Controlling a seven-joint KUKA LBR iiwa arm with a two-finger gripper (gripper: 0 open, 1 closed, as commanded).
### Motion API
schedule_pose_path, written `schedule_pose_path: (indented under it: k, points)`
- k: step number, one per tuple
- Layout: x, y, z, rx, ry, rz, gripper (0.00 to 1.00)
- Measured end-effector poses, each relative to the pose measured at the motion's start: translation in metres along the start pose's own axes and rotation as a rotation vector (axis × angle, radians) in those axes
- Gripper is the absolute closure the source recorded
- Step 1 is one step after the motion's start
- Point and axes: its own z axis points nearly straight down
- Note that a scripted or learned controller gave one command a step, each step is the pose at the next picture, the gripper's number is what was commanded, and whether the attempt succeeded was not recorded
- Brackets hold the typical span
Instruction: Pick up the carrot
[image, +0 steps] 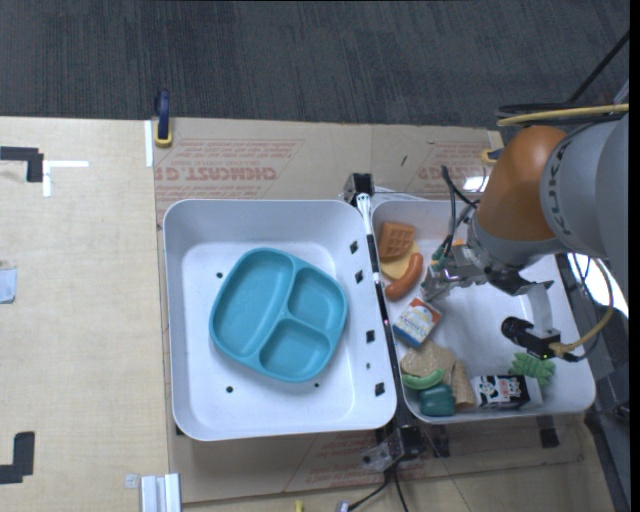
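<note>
Currently the gripper is seen low over the right bin, at its far-left part, with the grey arm reaching in from the right. Whether the gripper is spread or closed cannot be told from this angle, and nothing is seen held in it.

The carrot is taken to be the orange-red stick lying against the bin's left wall, just near of the waffle and partly against a yellow piece. Its long axis is set on a diagonal, from near-left to far-right.

Key relation: the carrot lies just left of the gripper, beside it and not inside it. A short shift left is judged to be needed before closing, with the closing line turned across the diagonal.

Clutter is noted: a small carton sits just near of the gripper and the bin wall is tight on the carrot's left, so a clipped wall or a nudged carton is a likely failure. The pick is judged not yet done.
</note>
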Motion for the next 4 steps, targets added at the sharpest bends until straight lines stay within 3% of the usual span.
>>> schedule_pose_path:
  k: [1, 2, 3, 4]
  points:
    - [-0.083, 0.006, -0.110, -0.005, -0.005, -0.107, 1.00]
    - [-0.026, 0.002, -0.001, -0.004, -0.002, -0.191, 1.00]
    - [-0.017, 0.067, 0.003, 0.018, 0.002, -0.072, 1.00]
    - [-0.016, 0.066, 0.004, 0.025, 0.007, -0.072, 0.00]
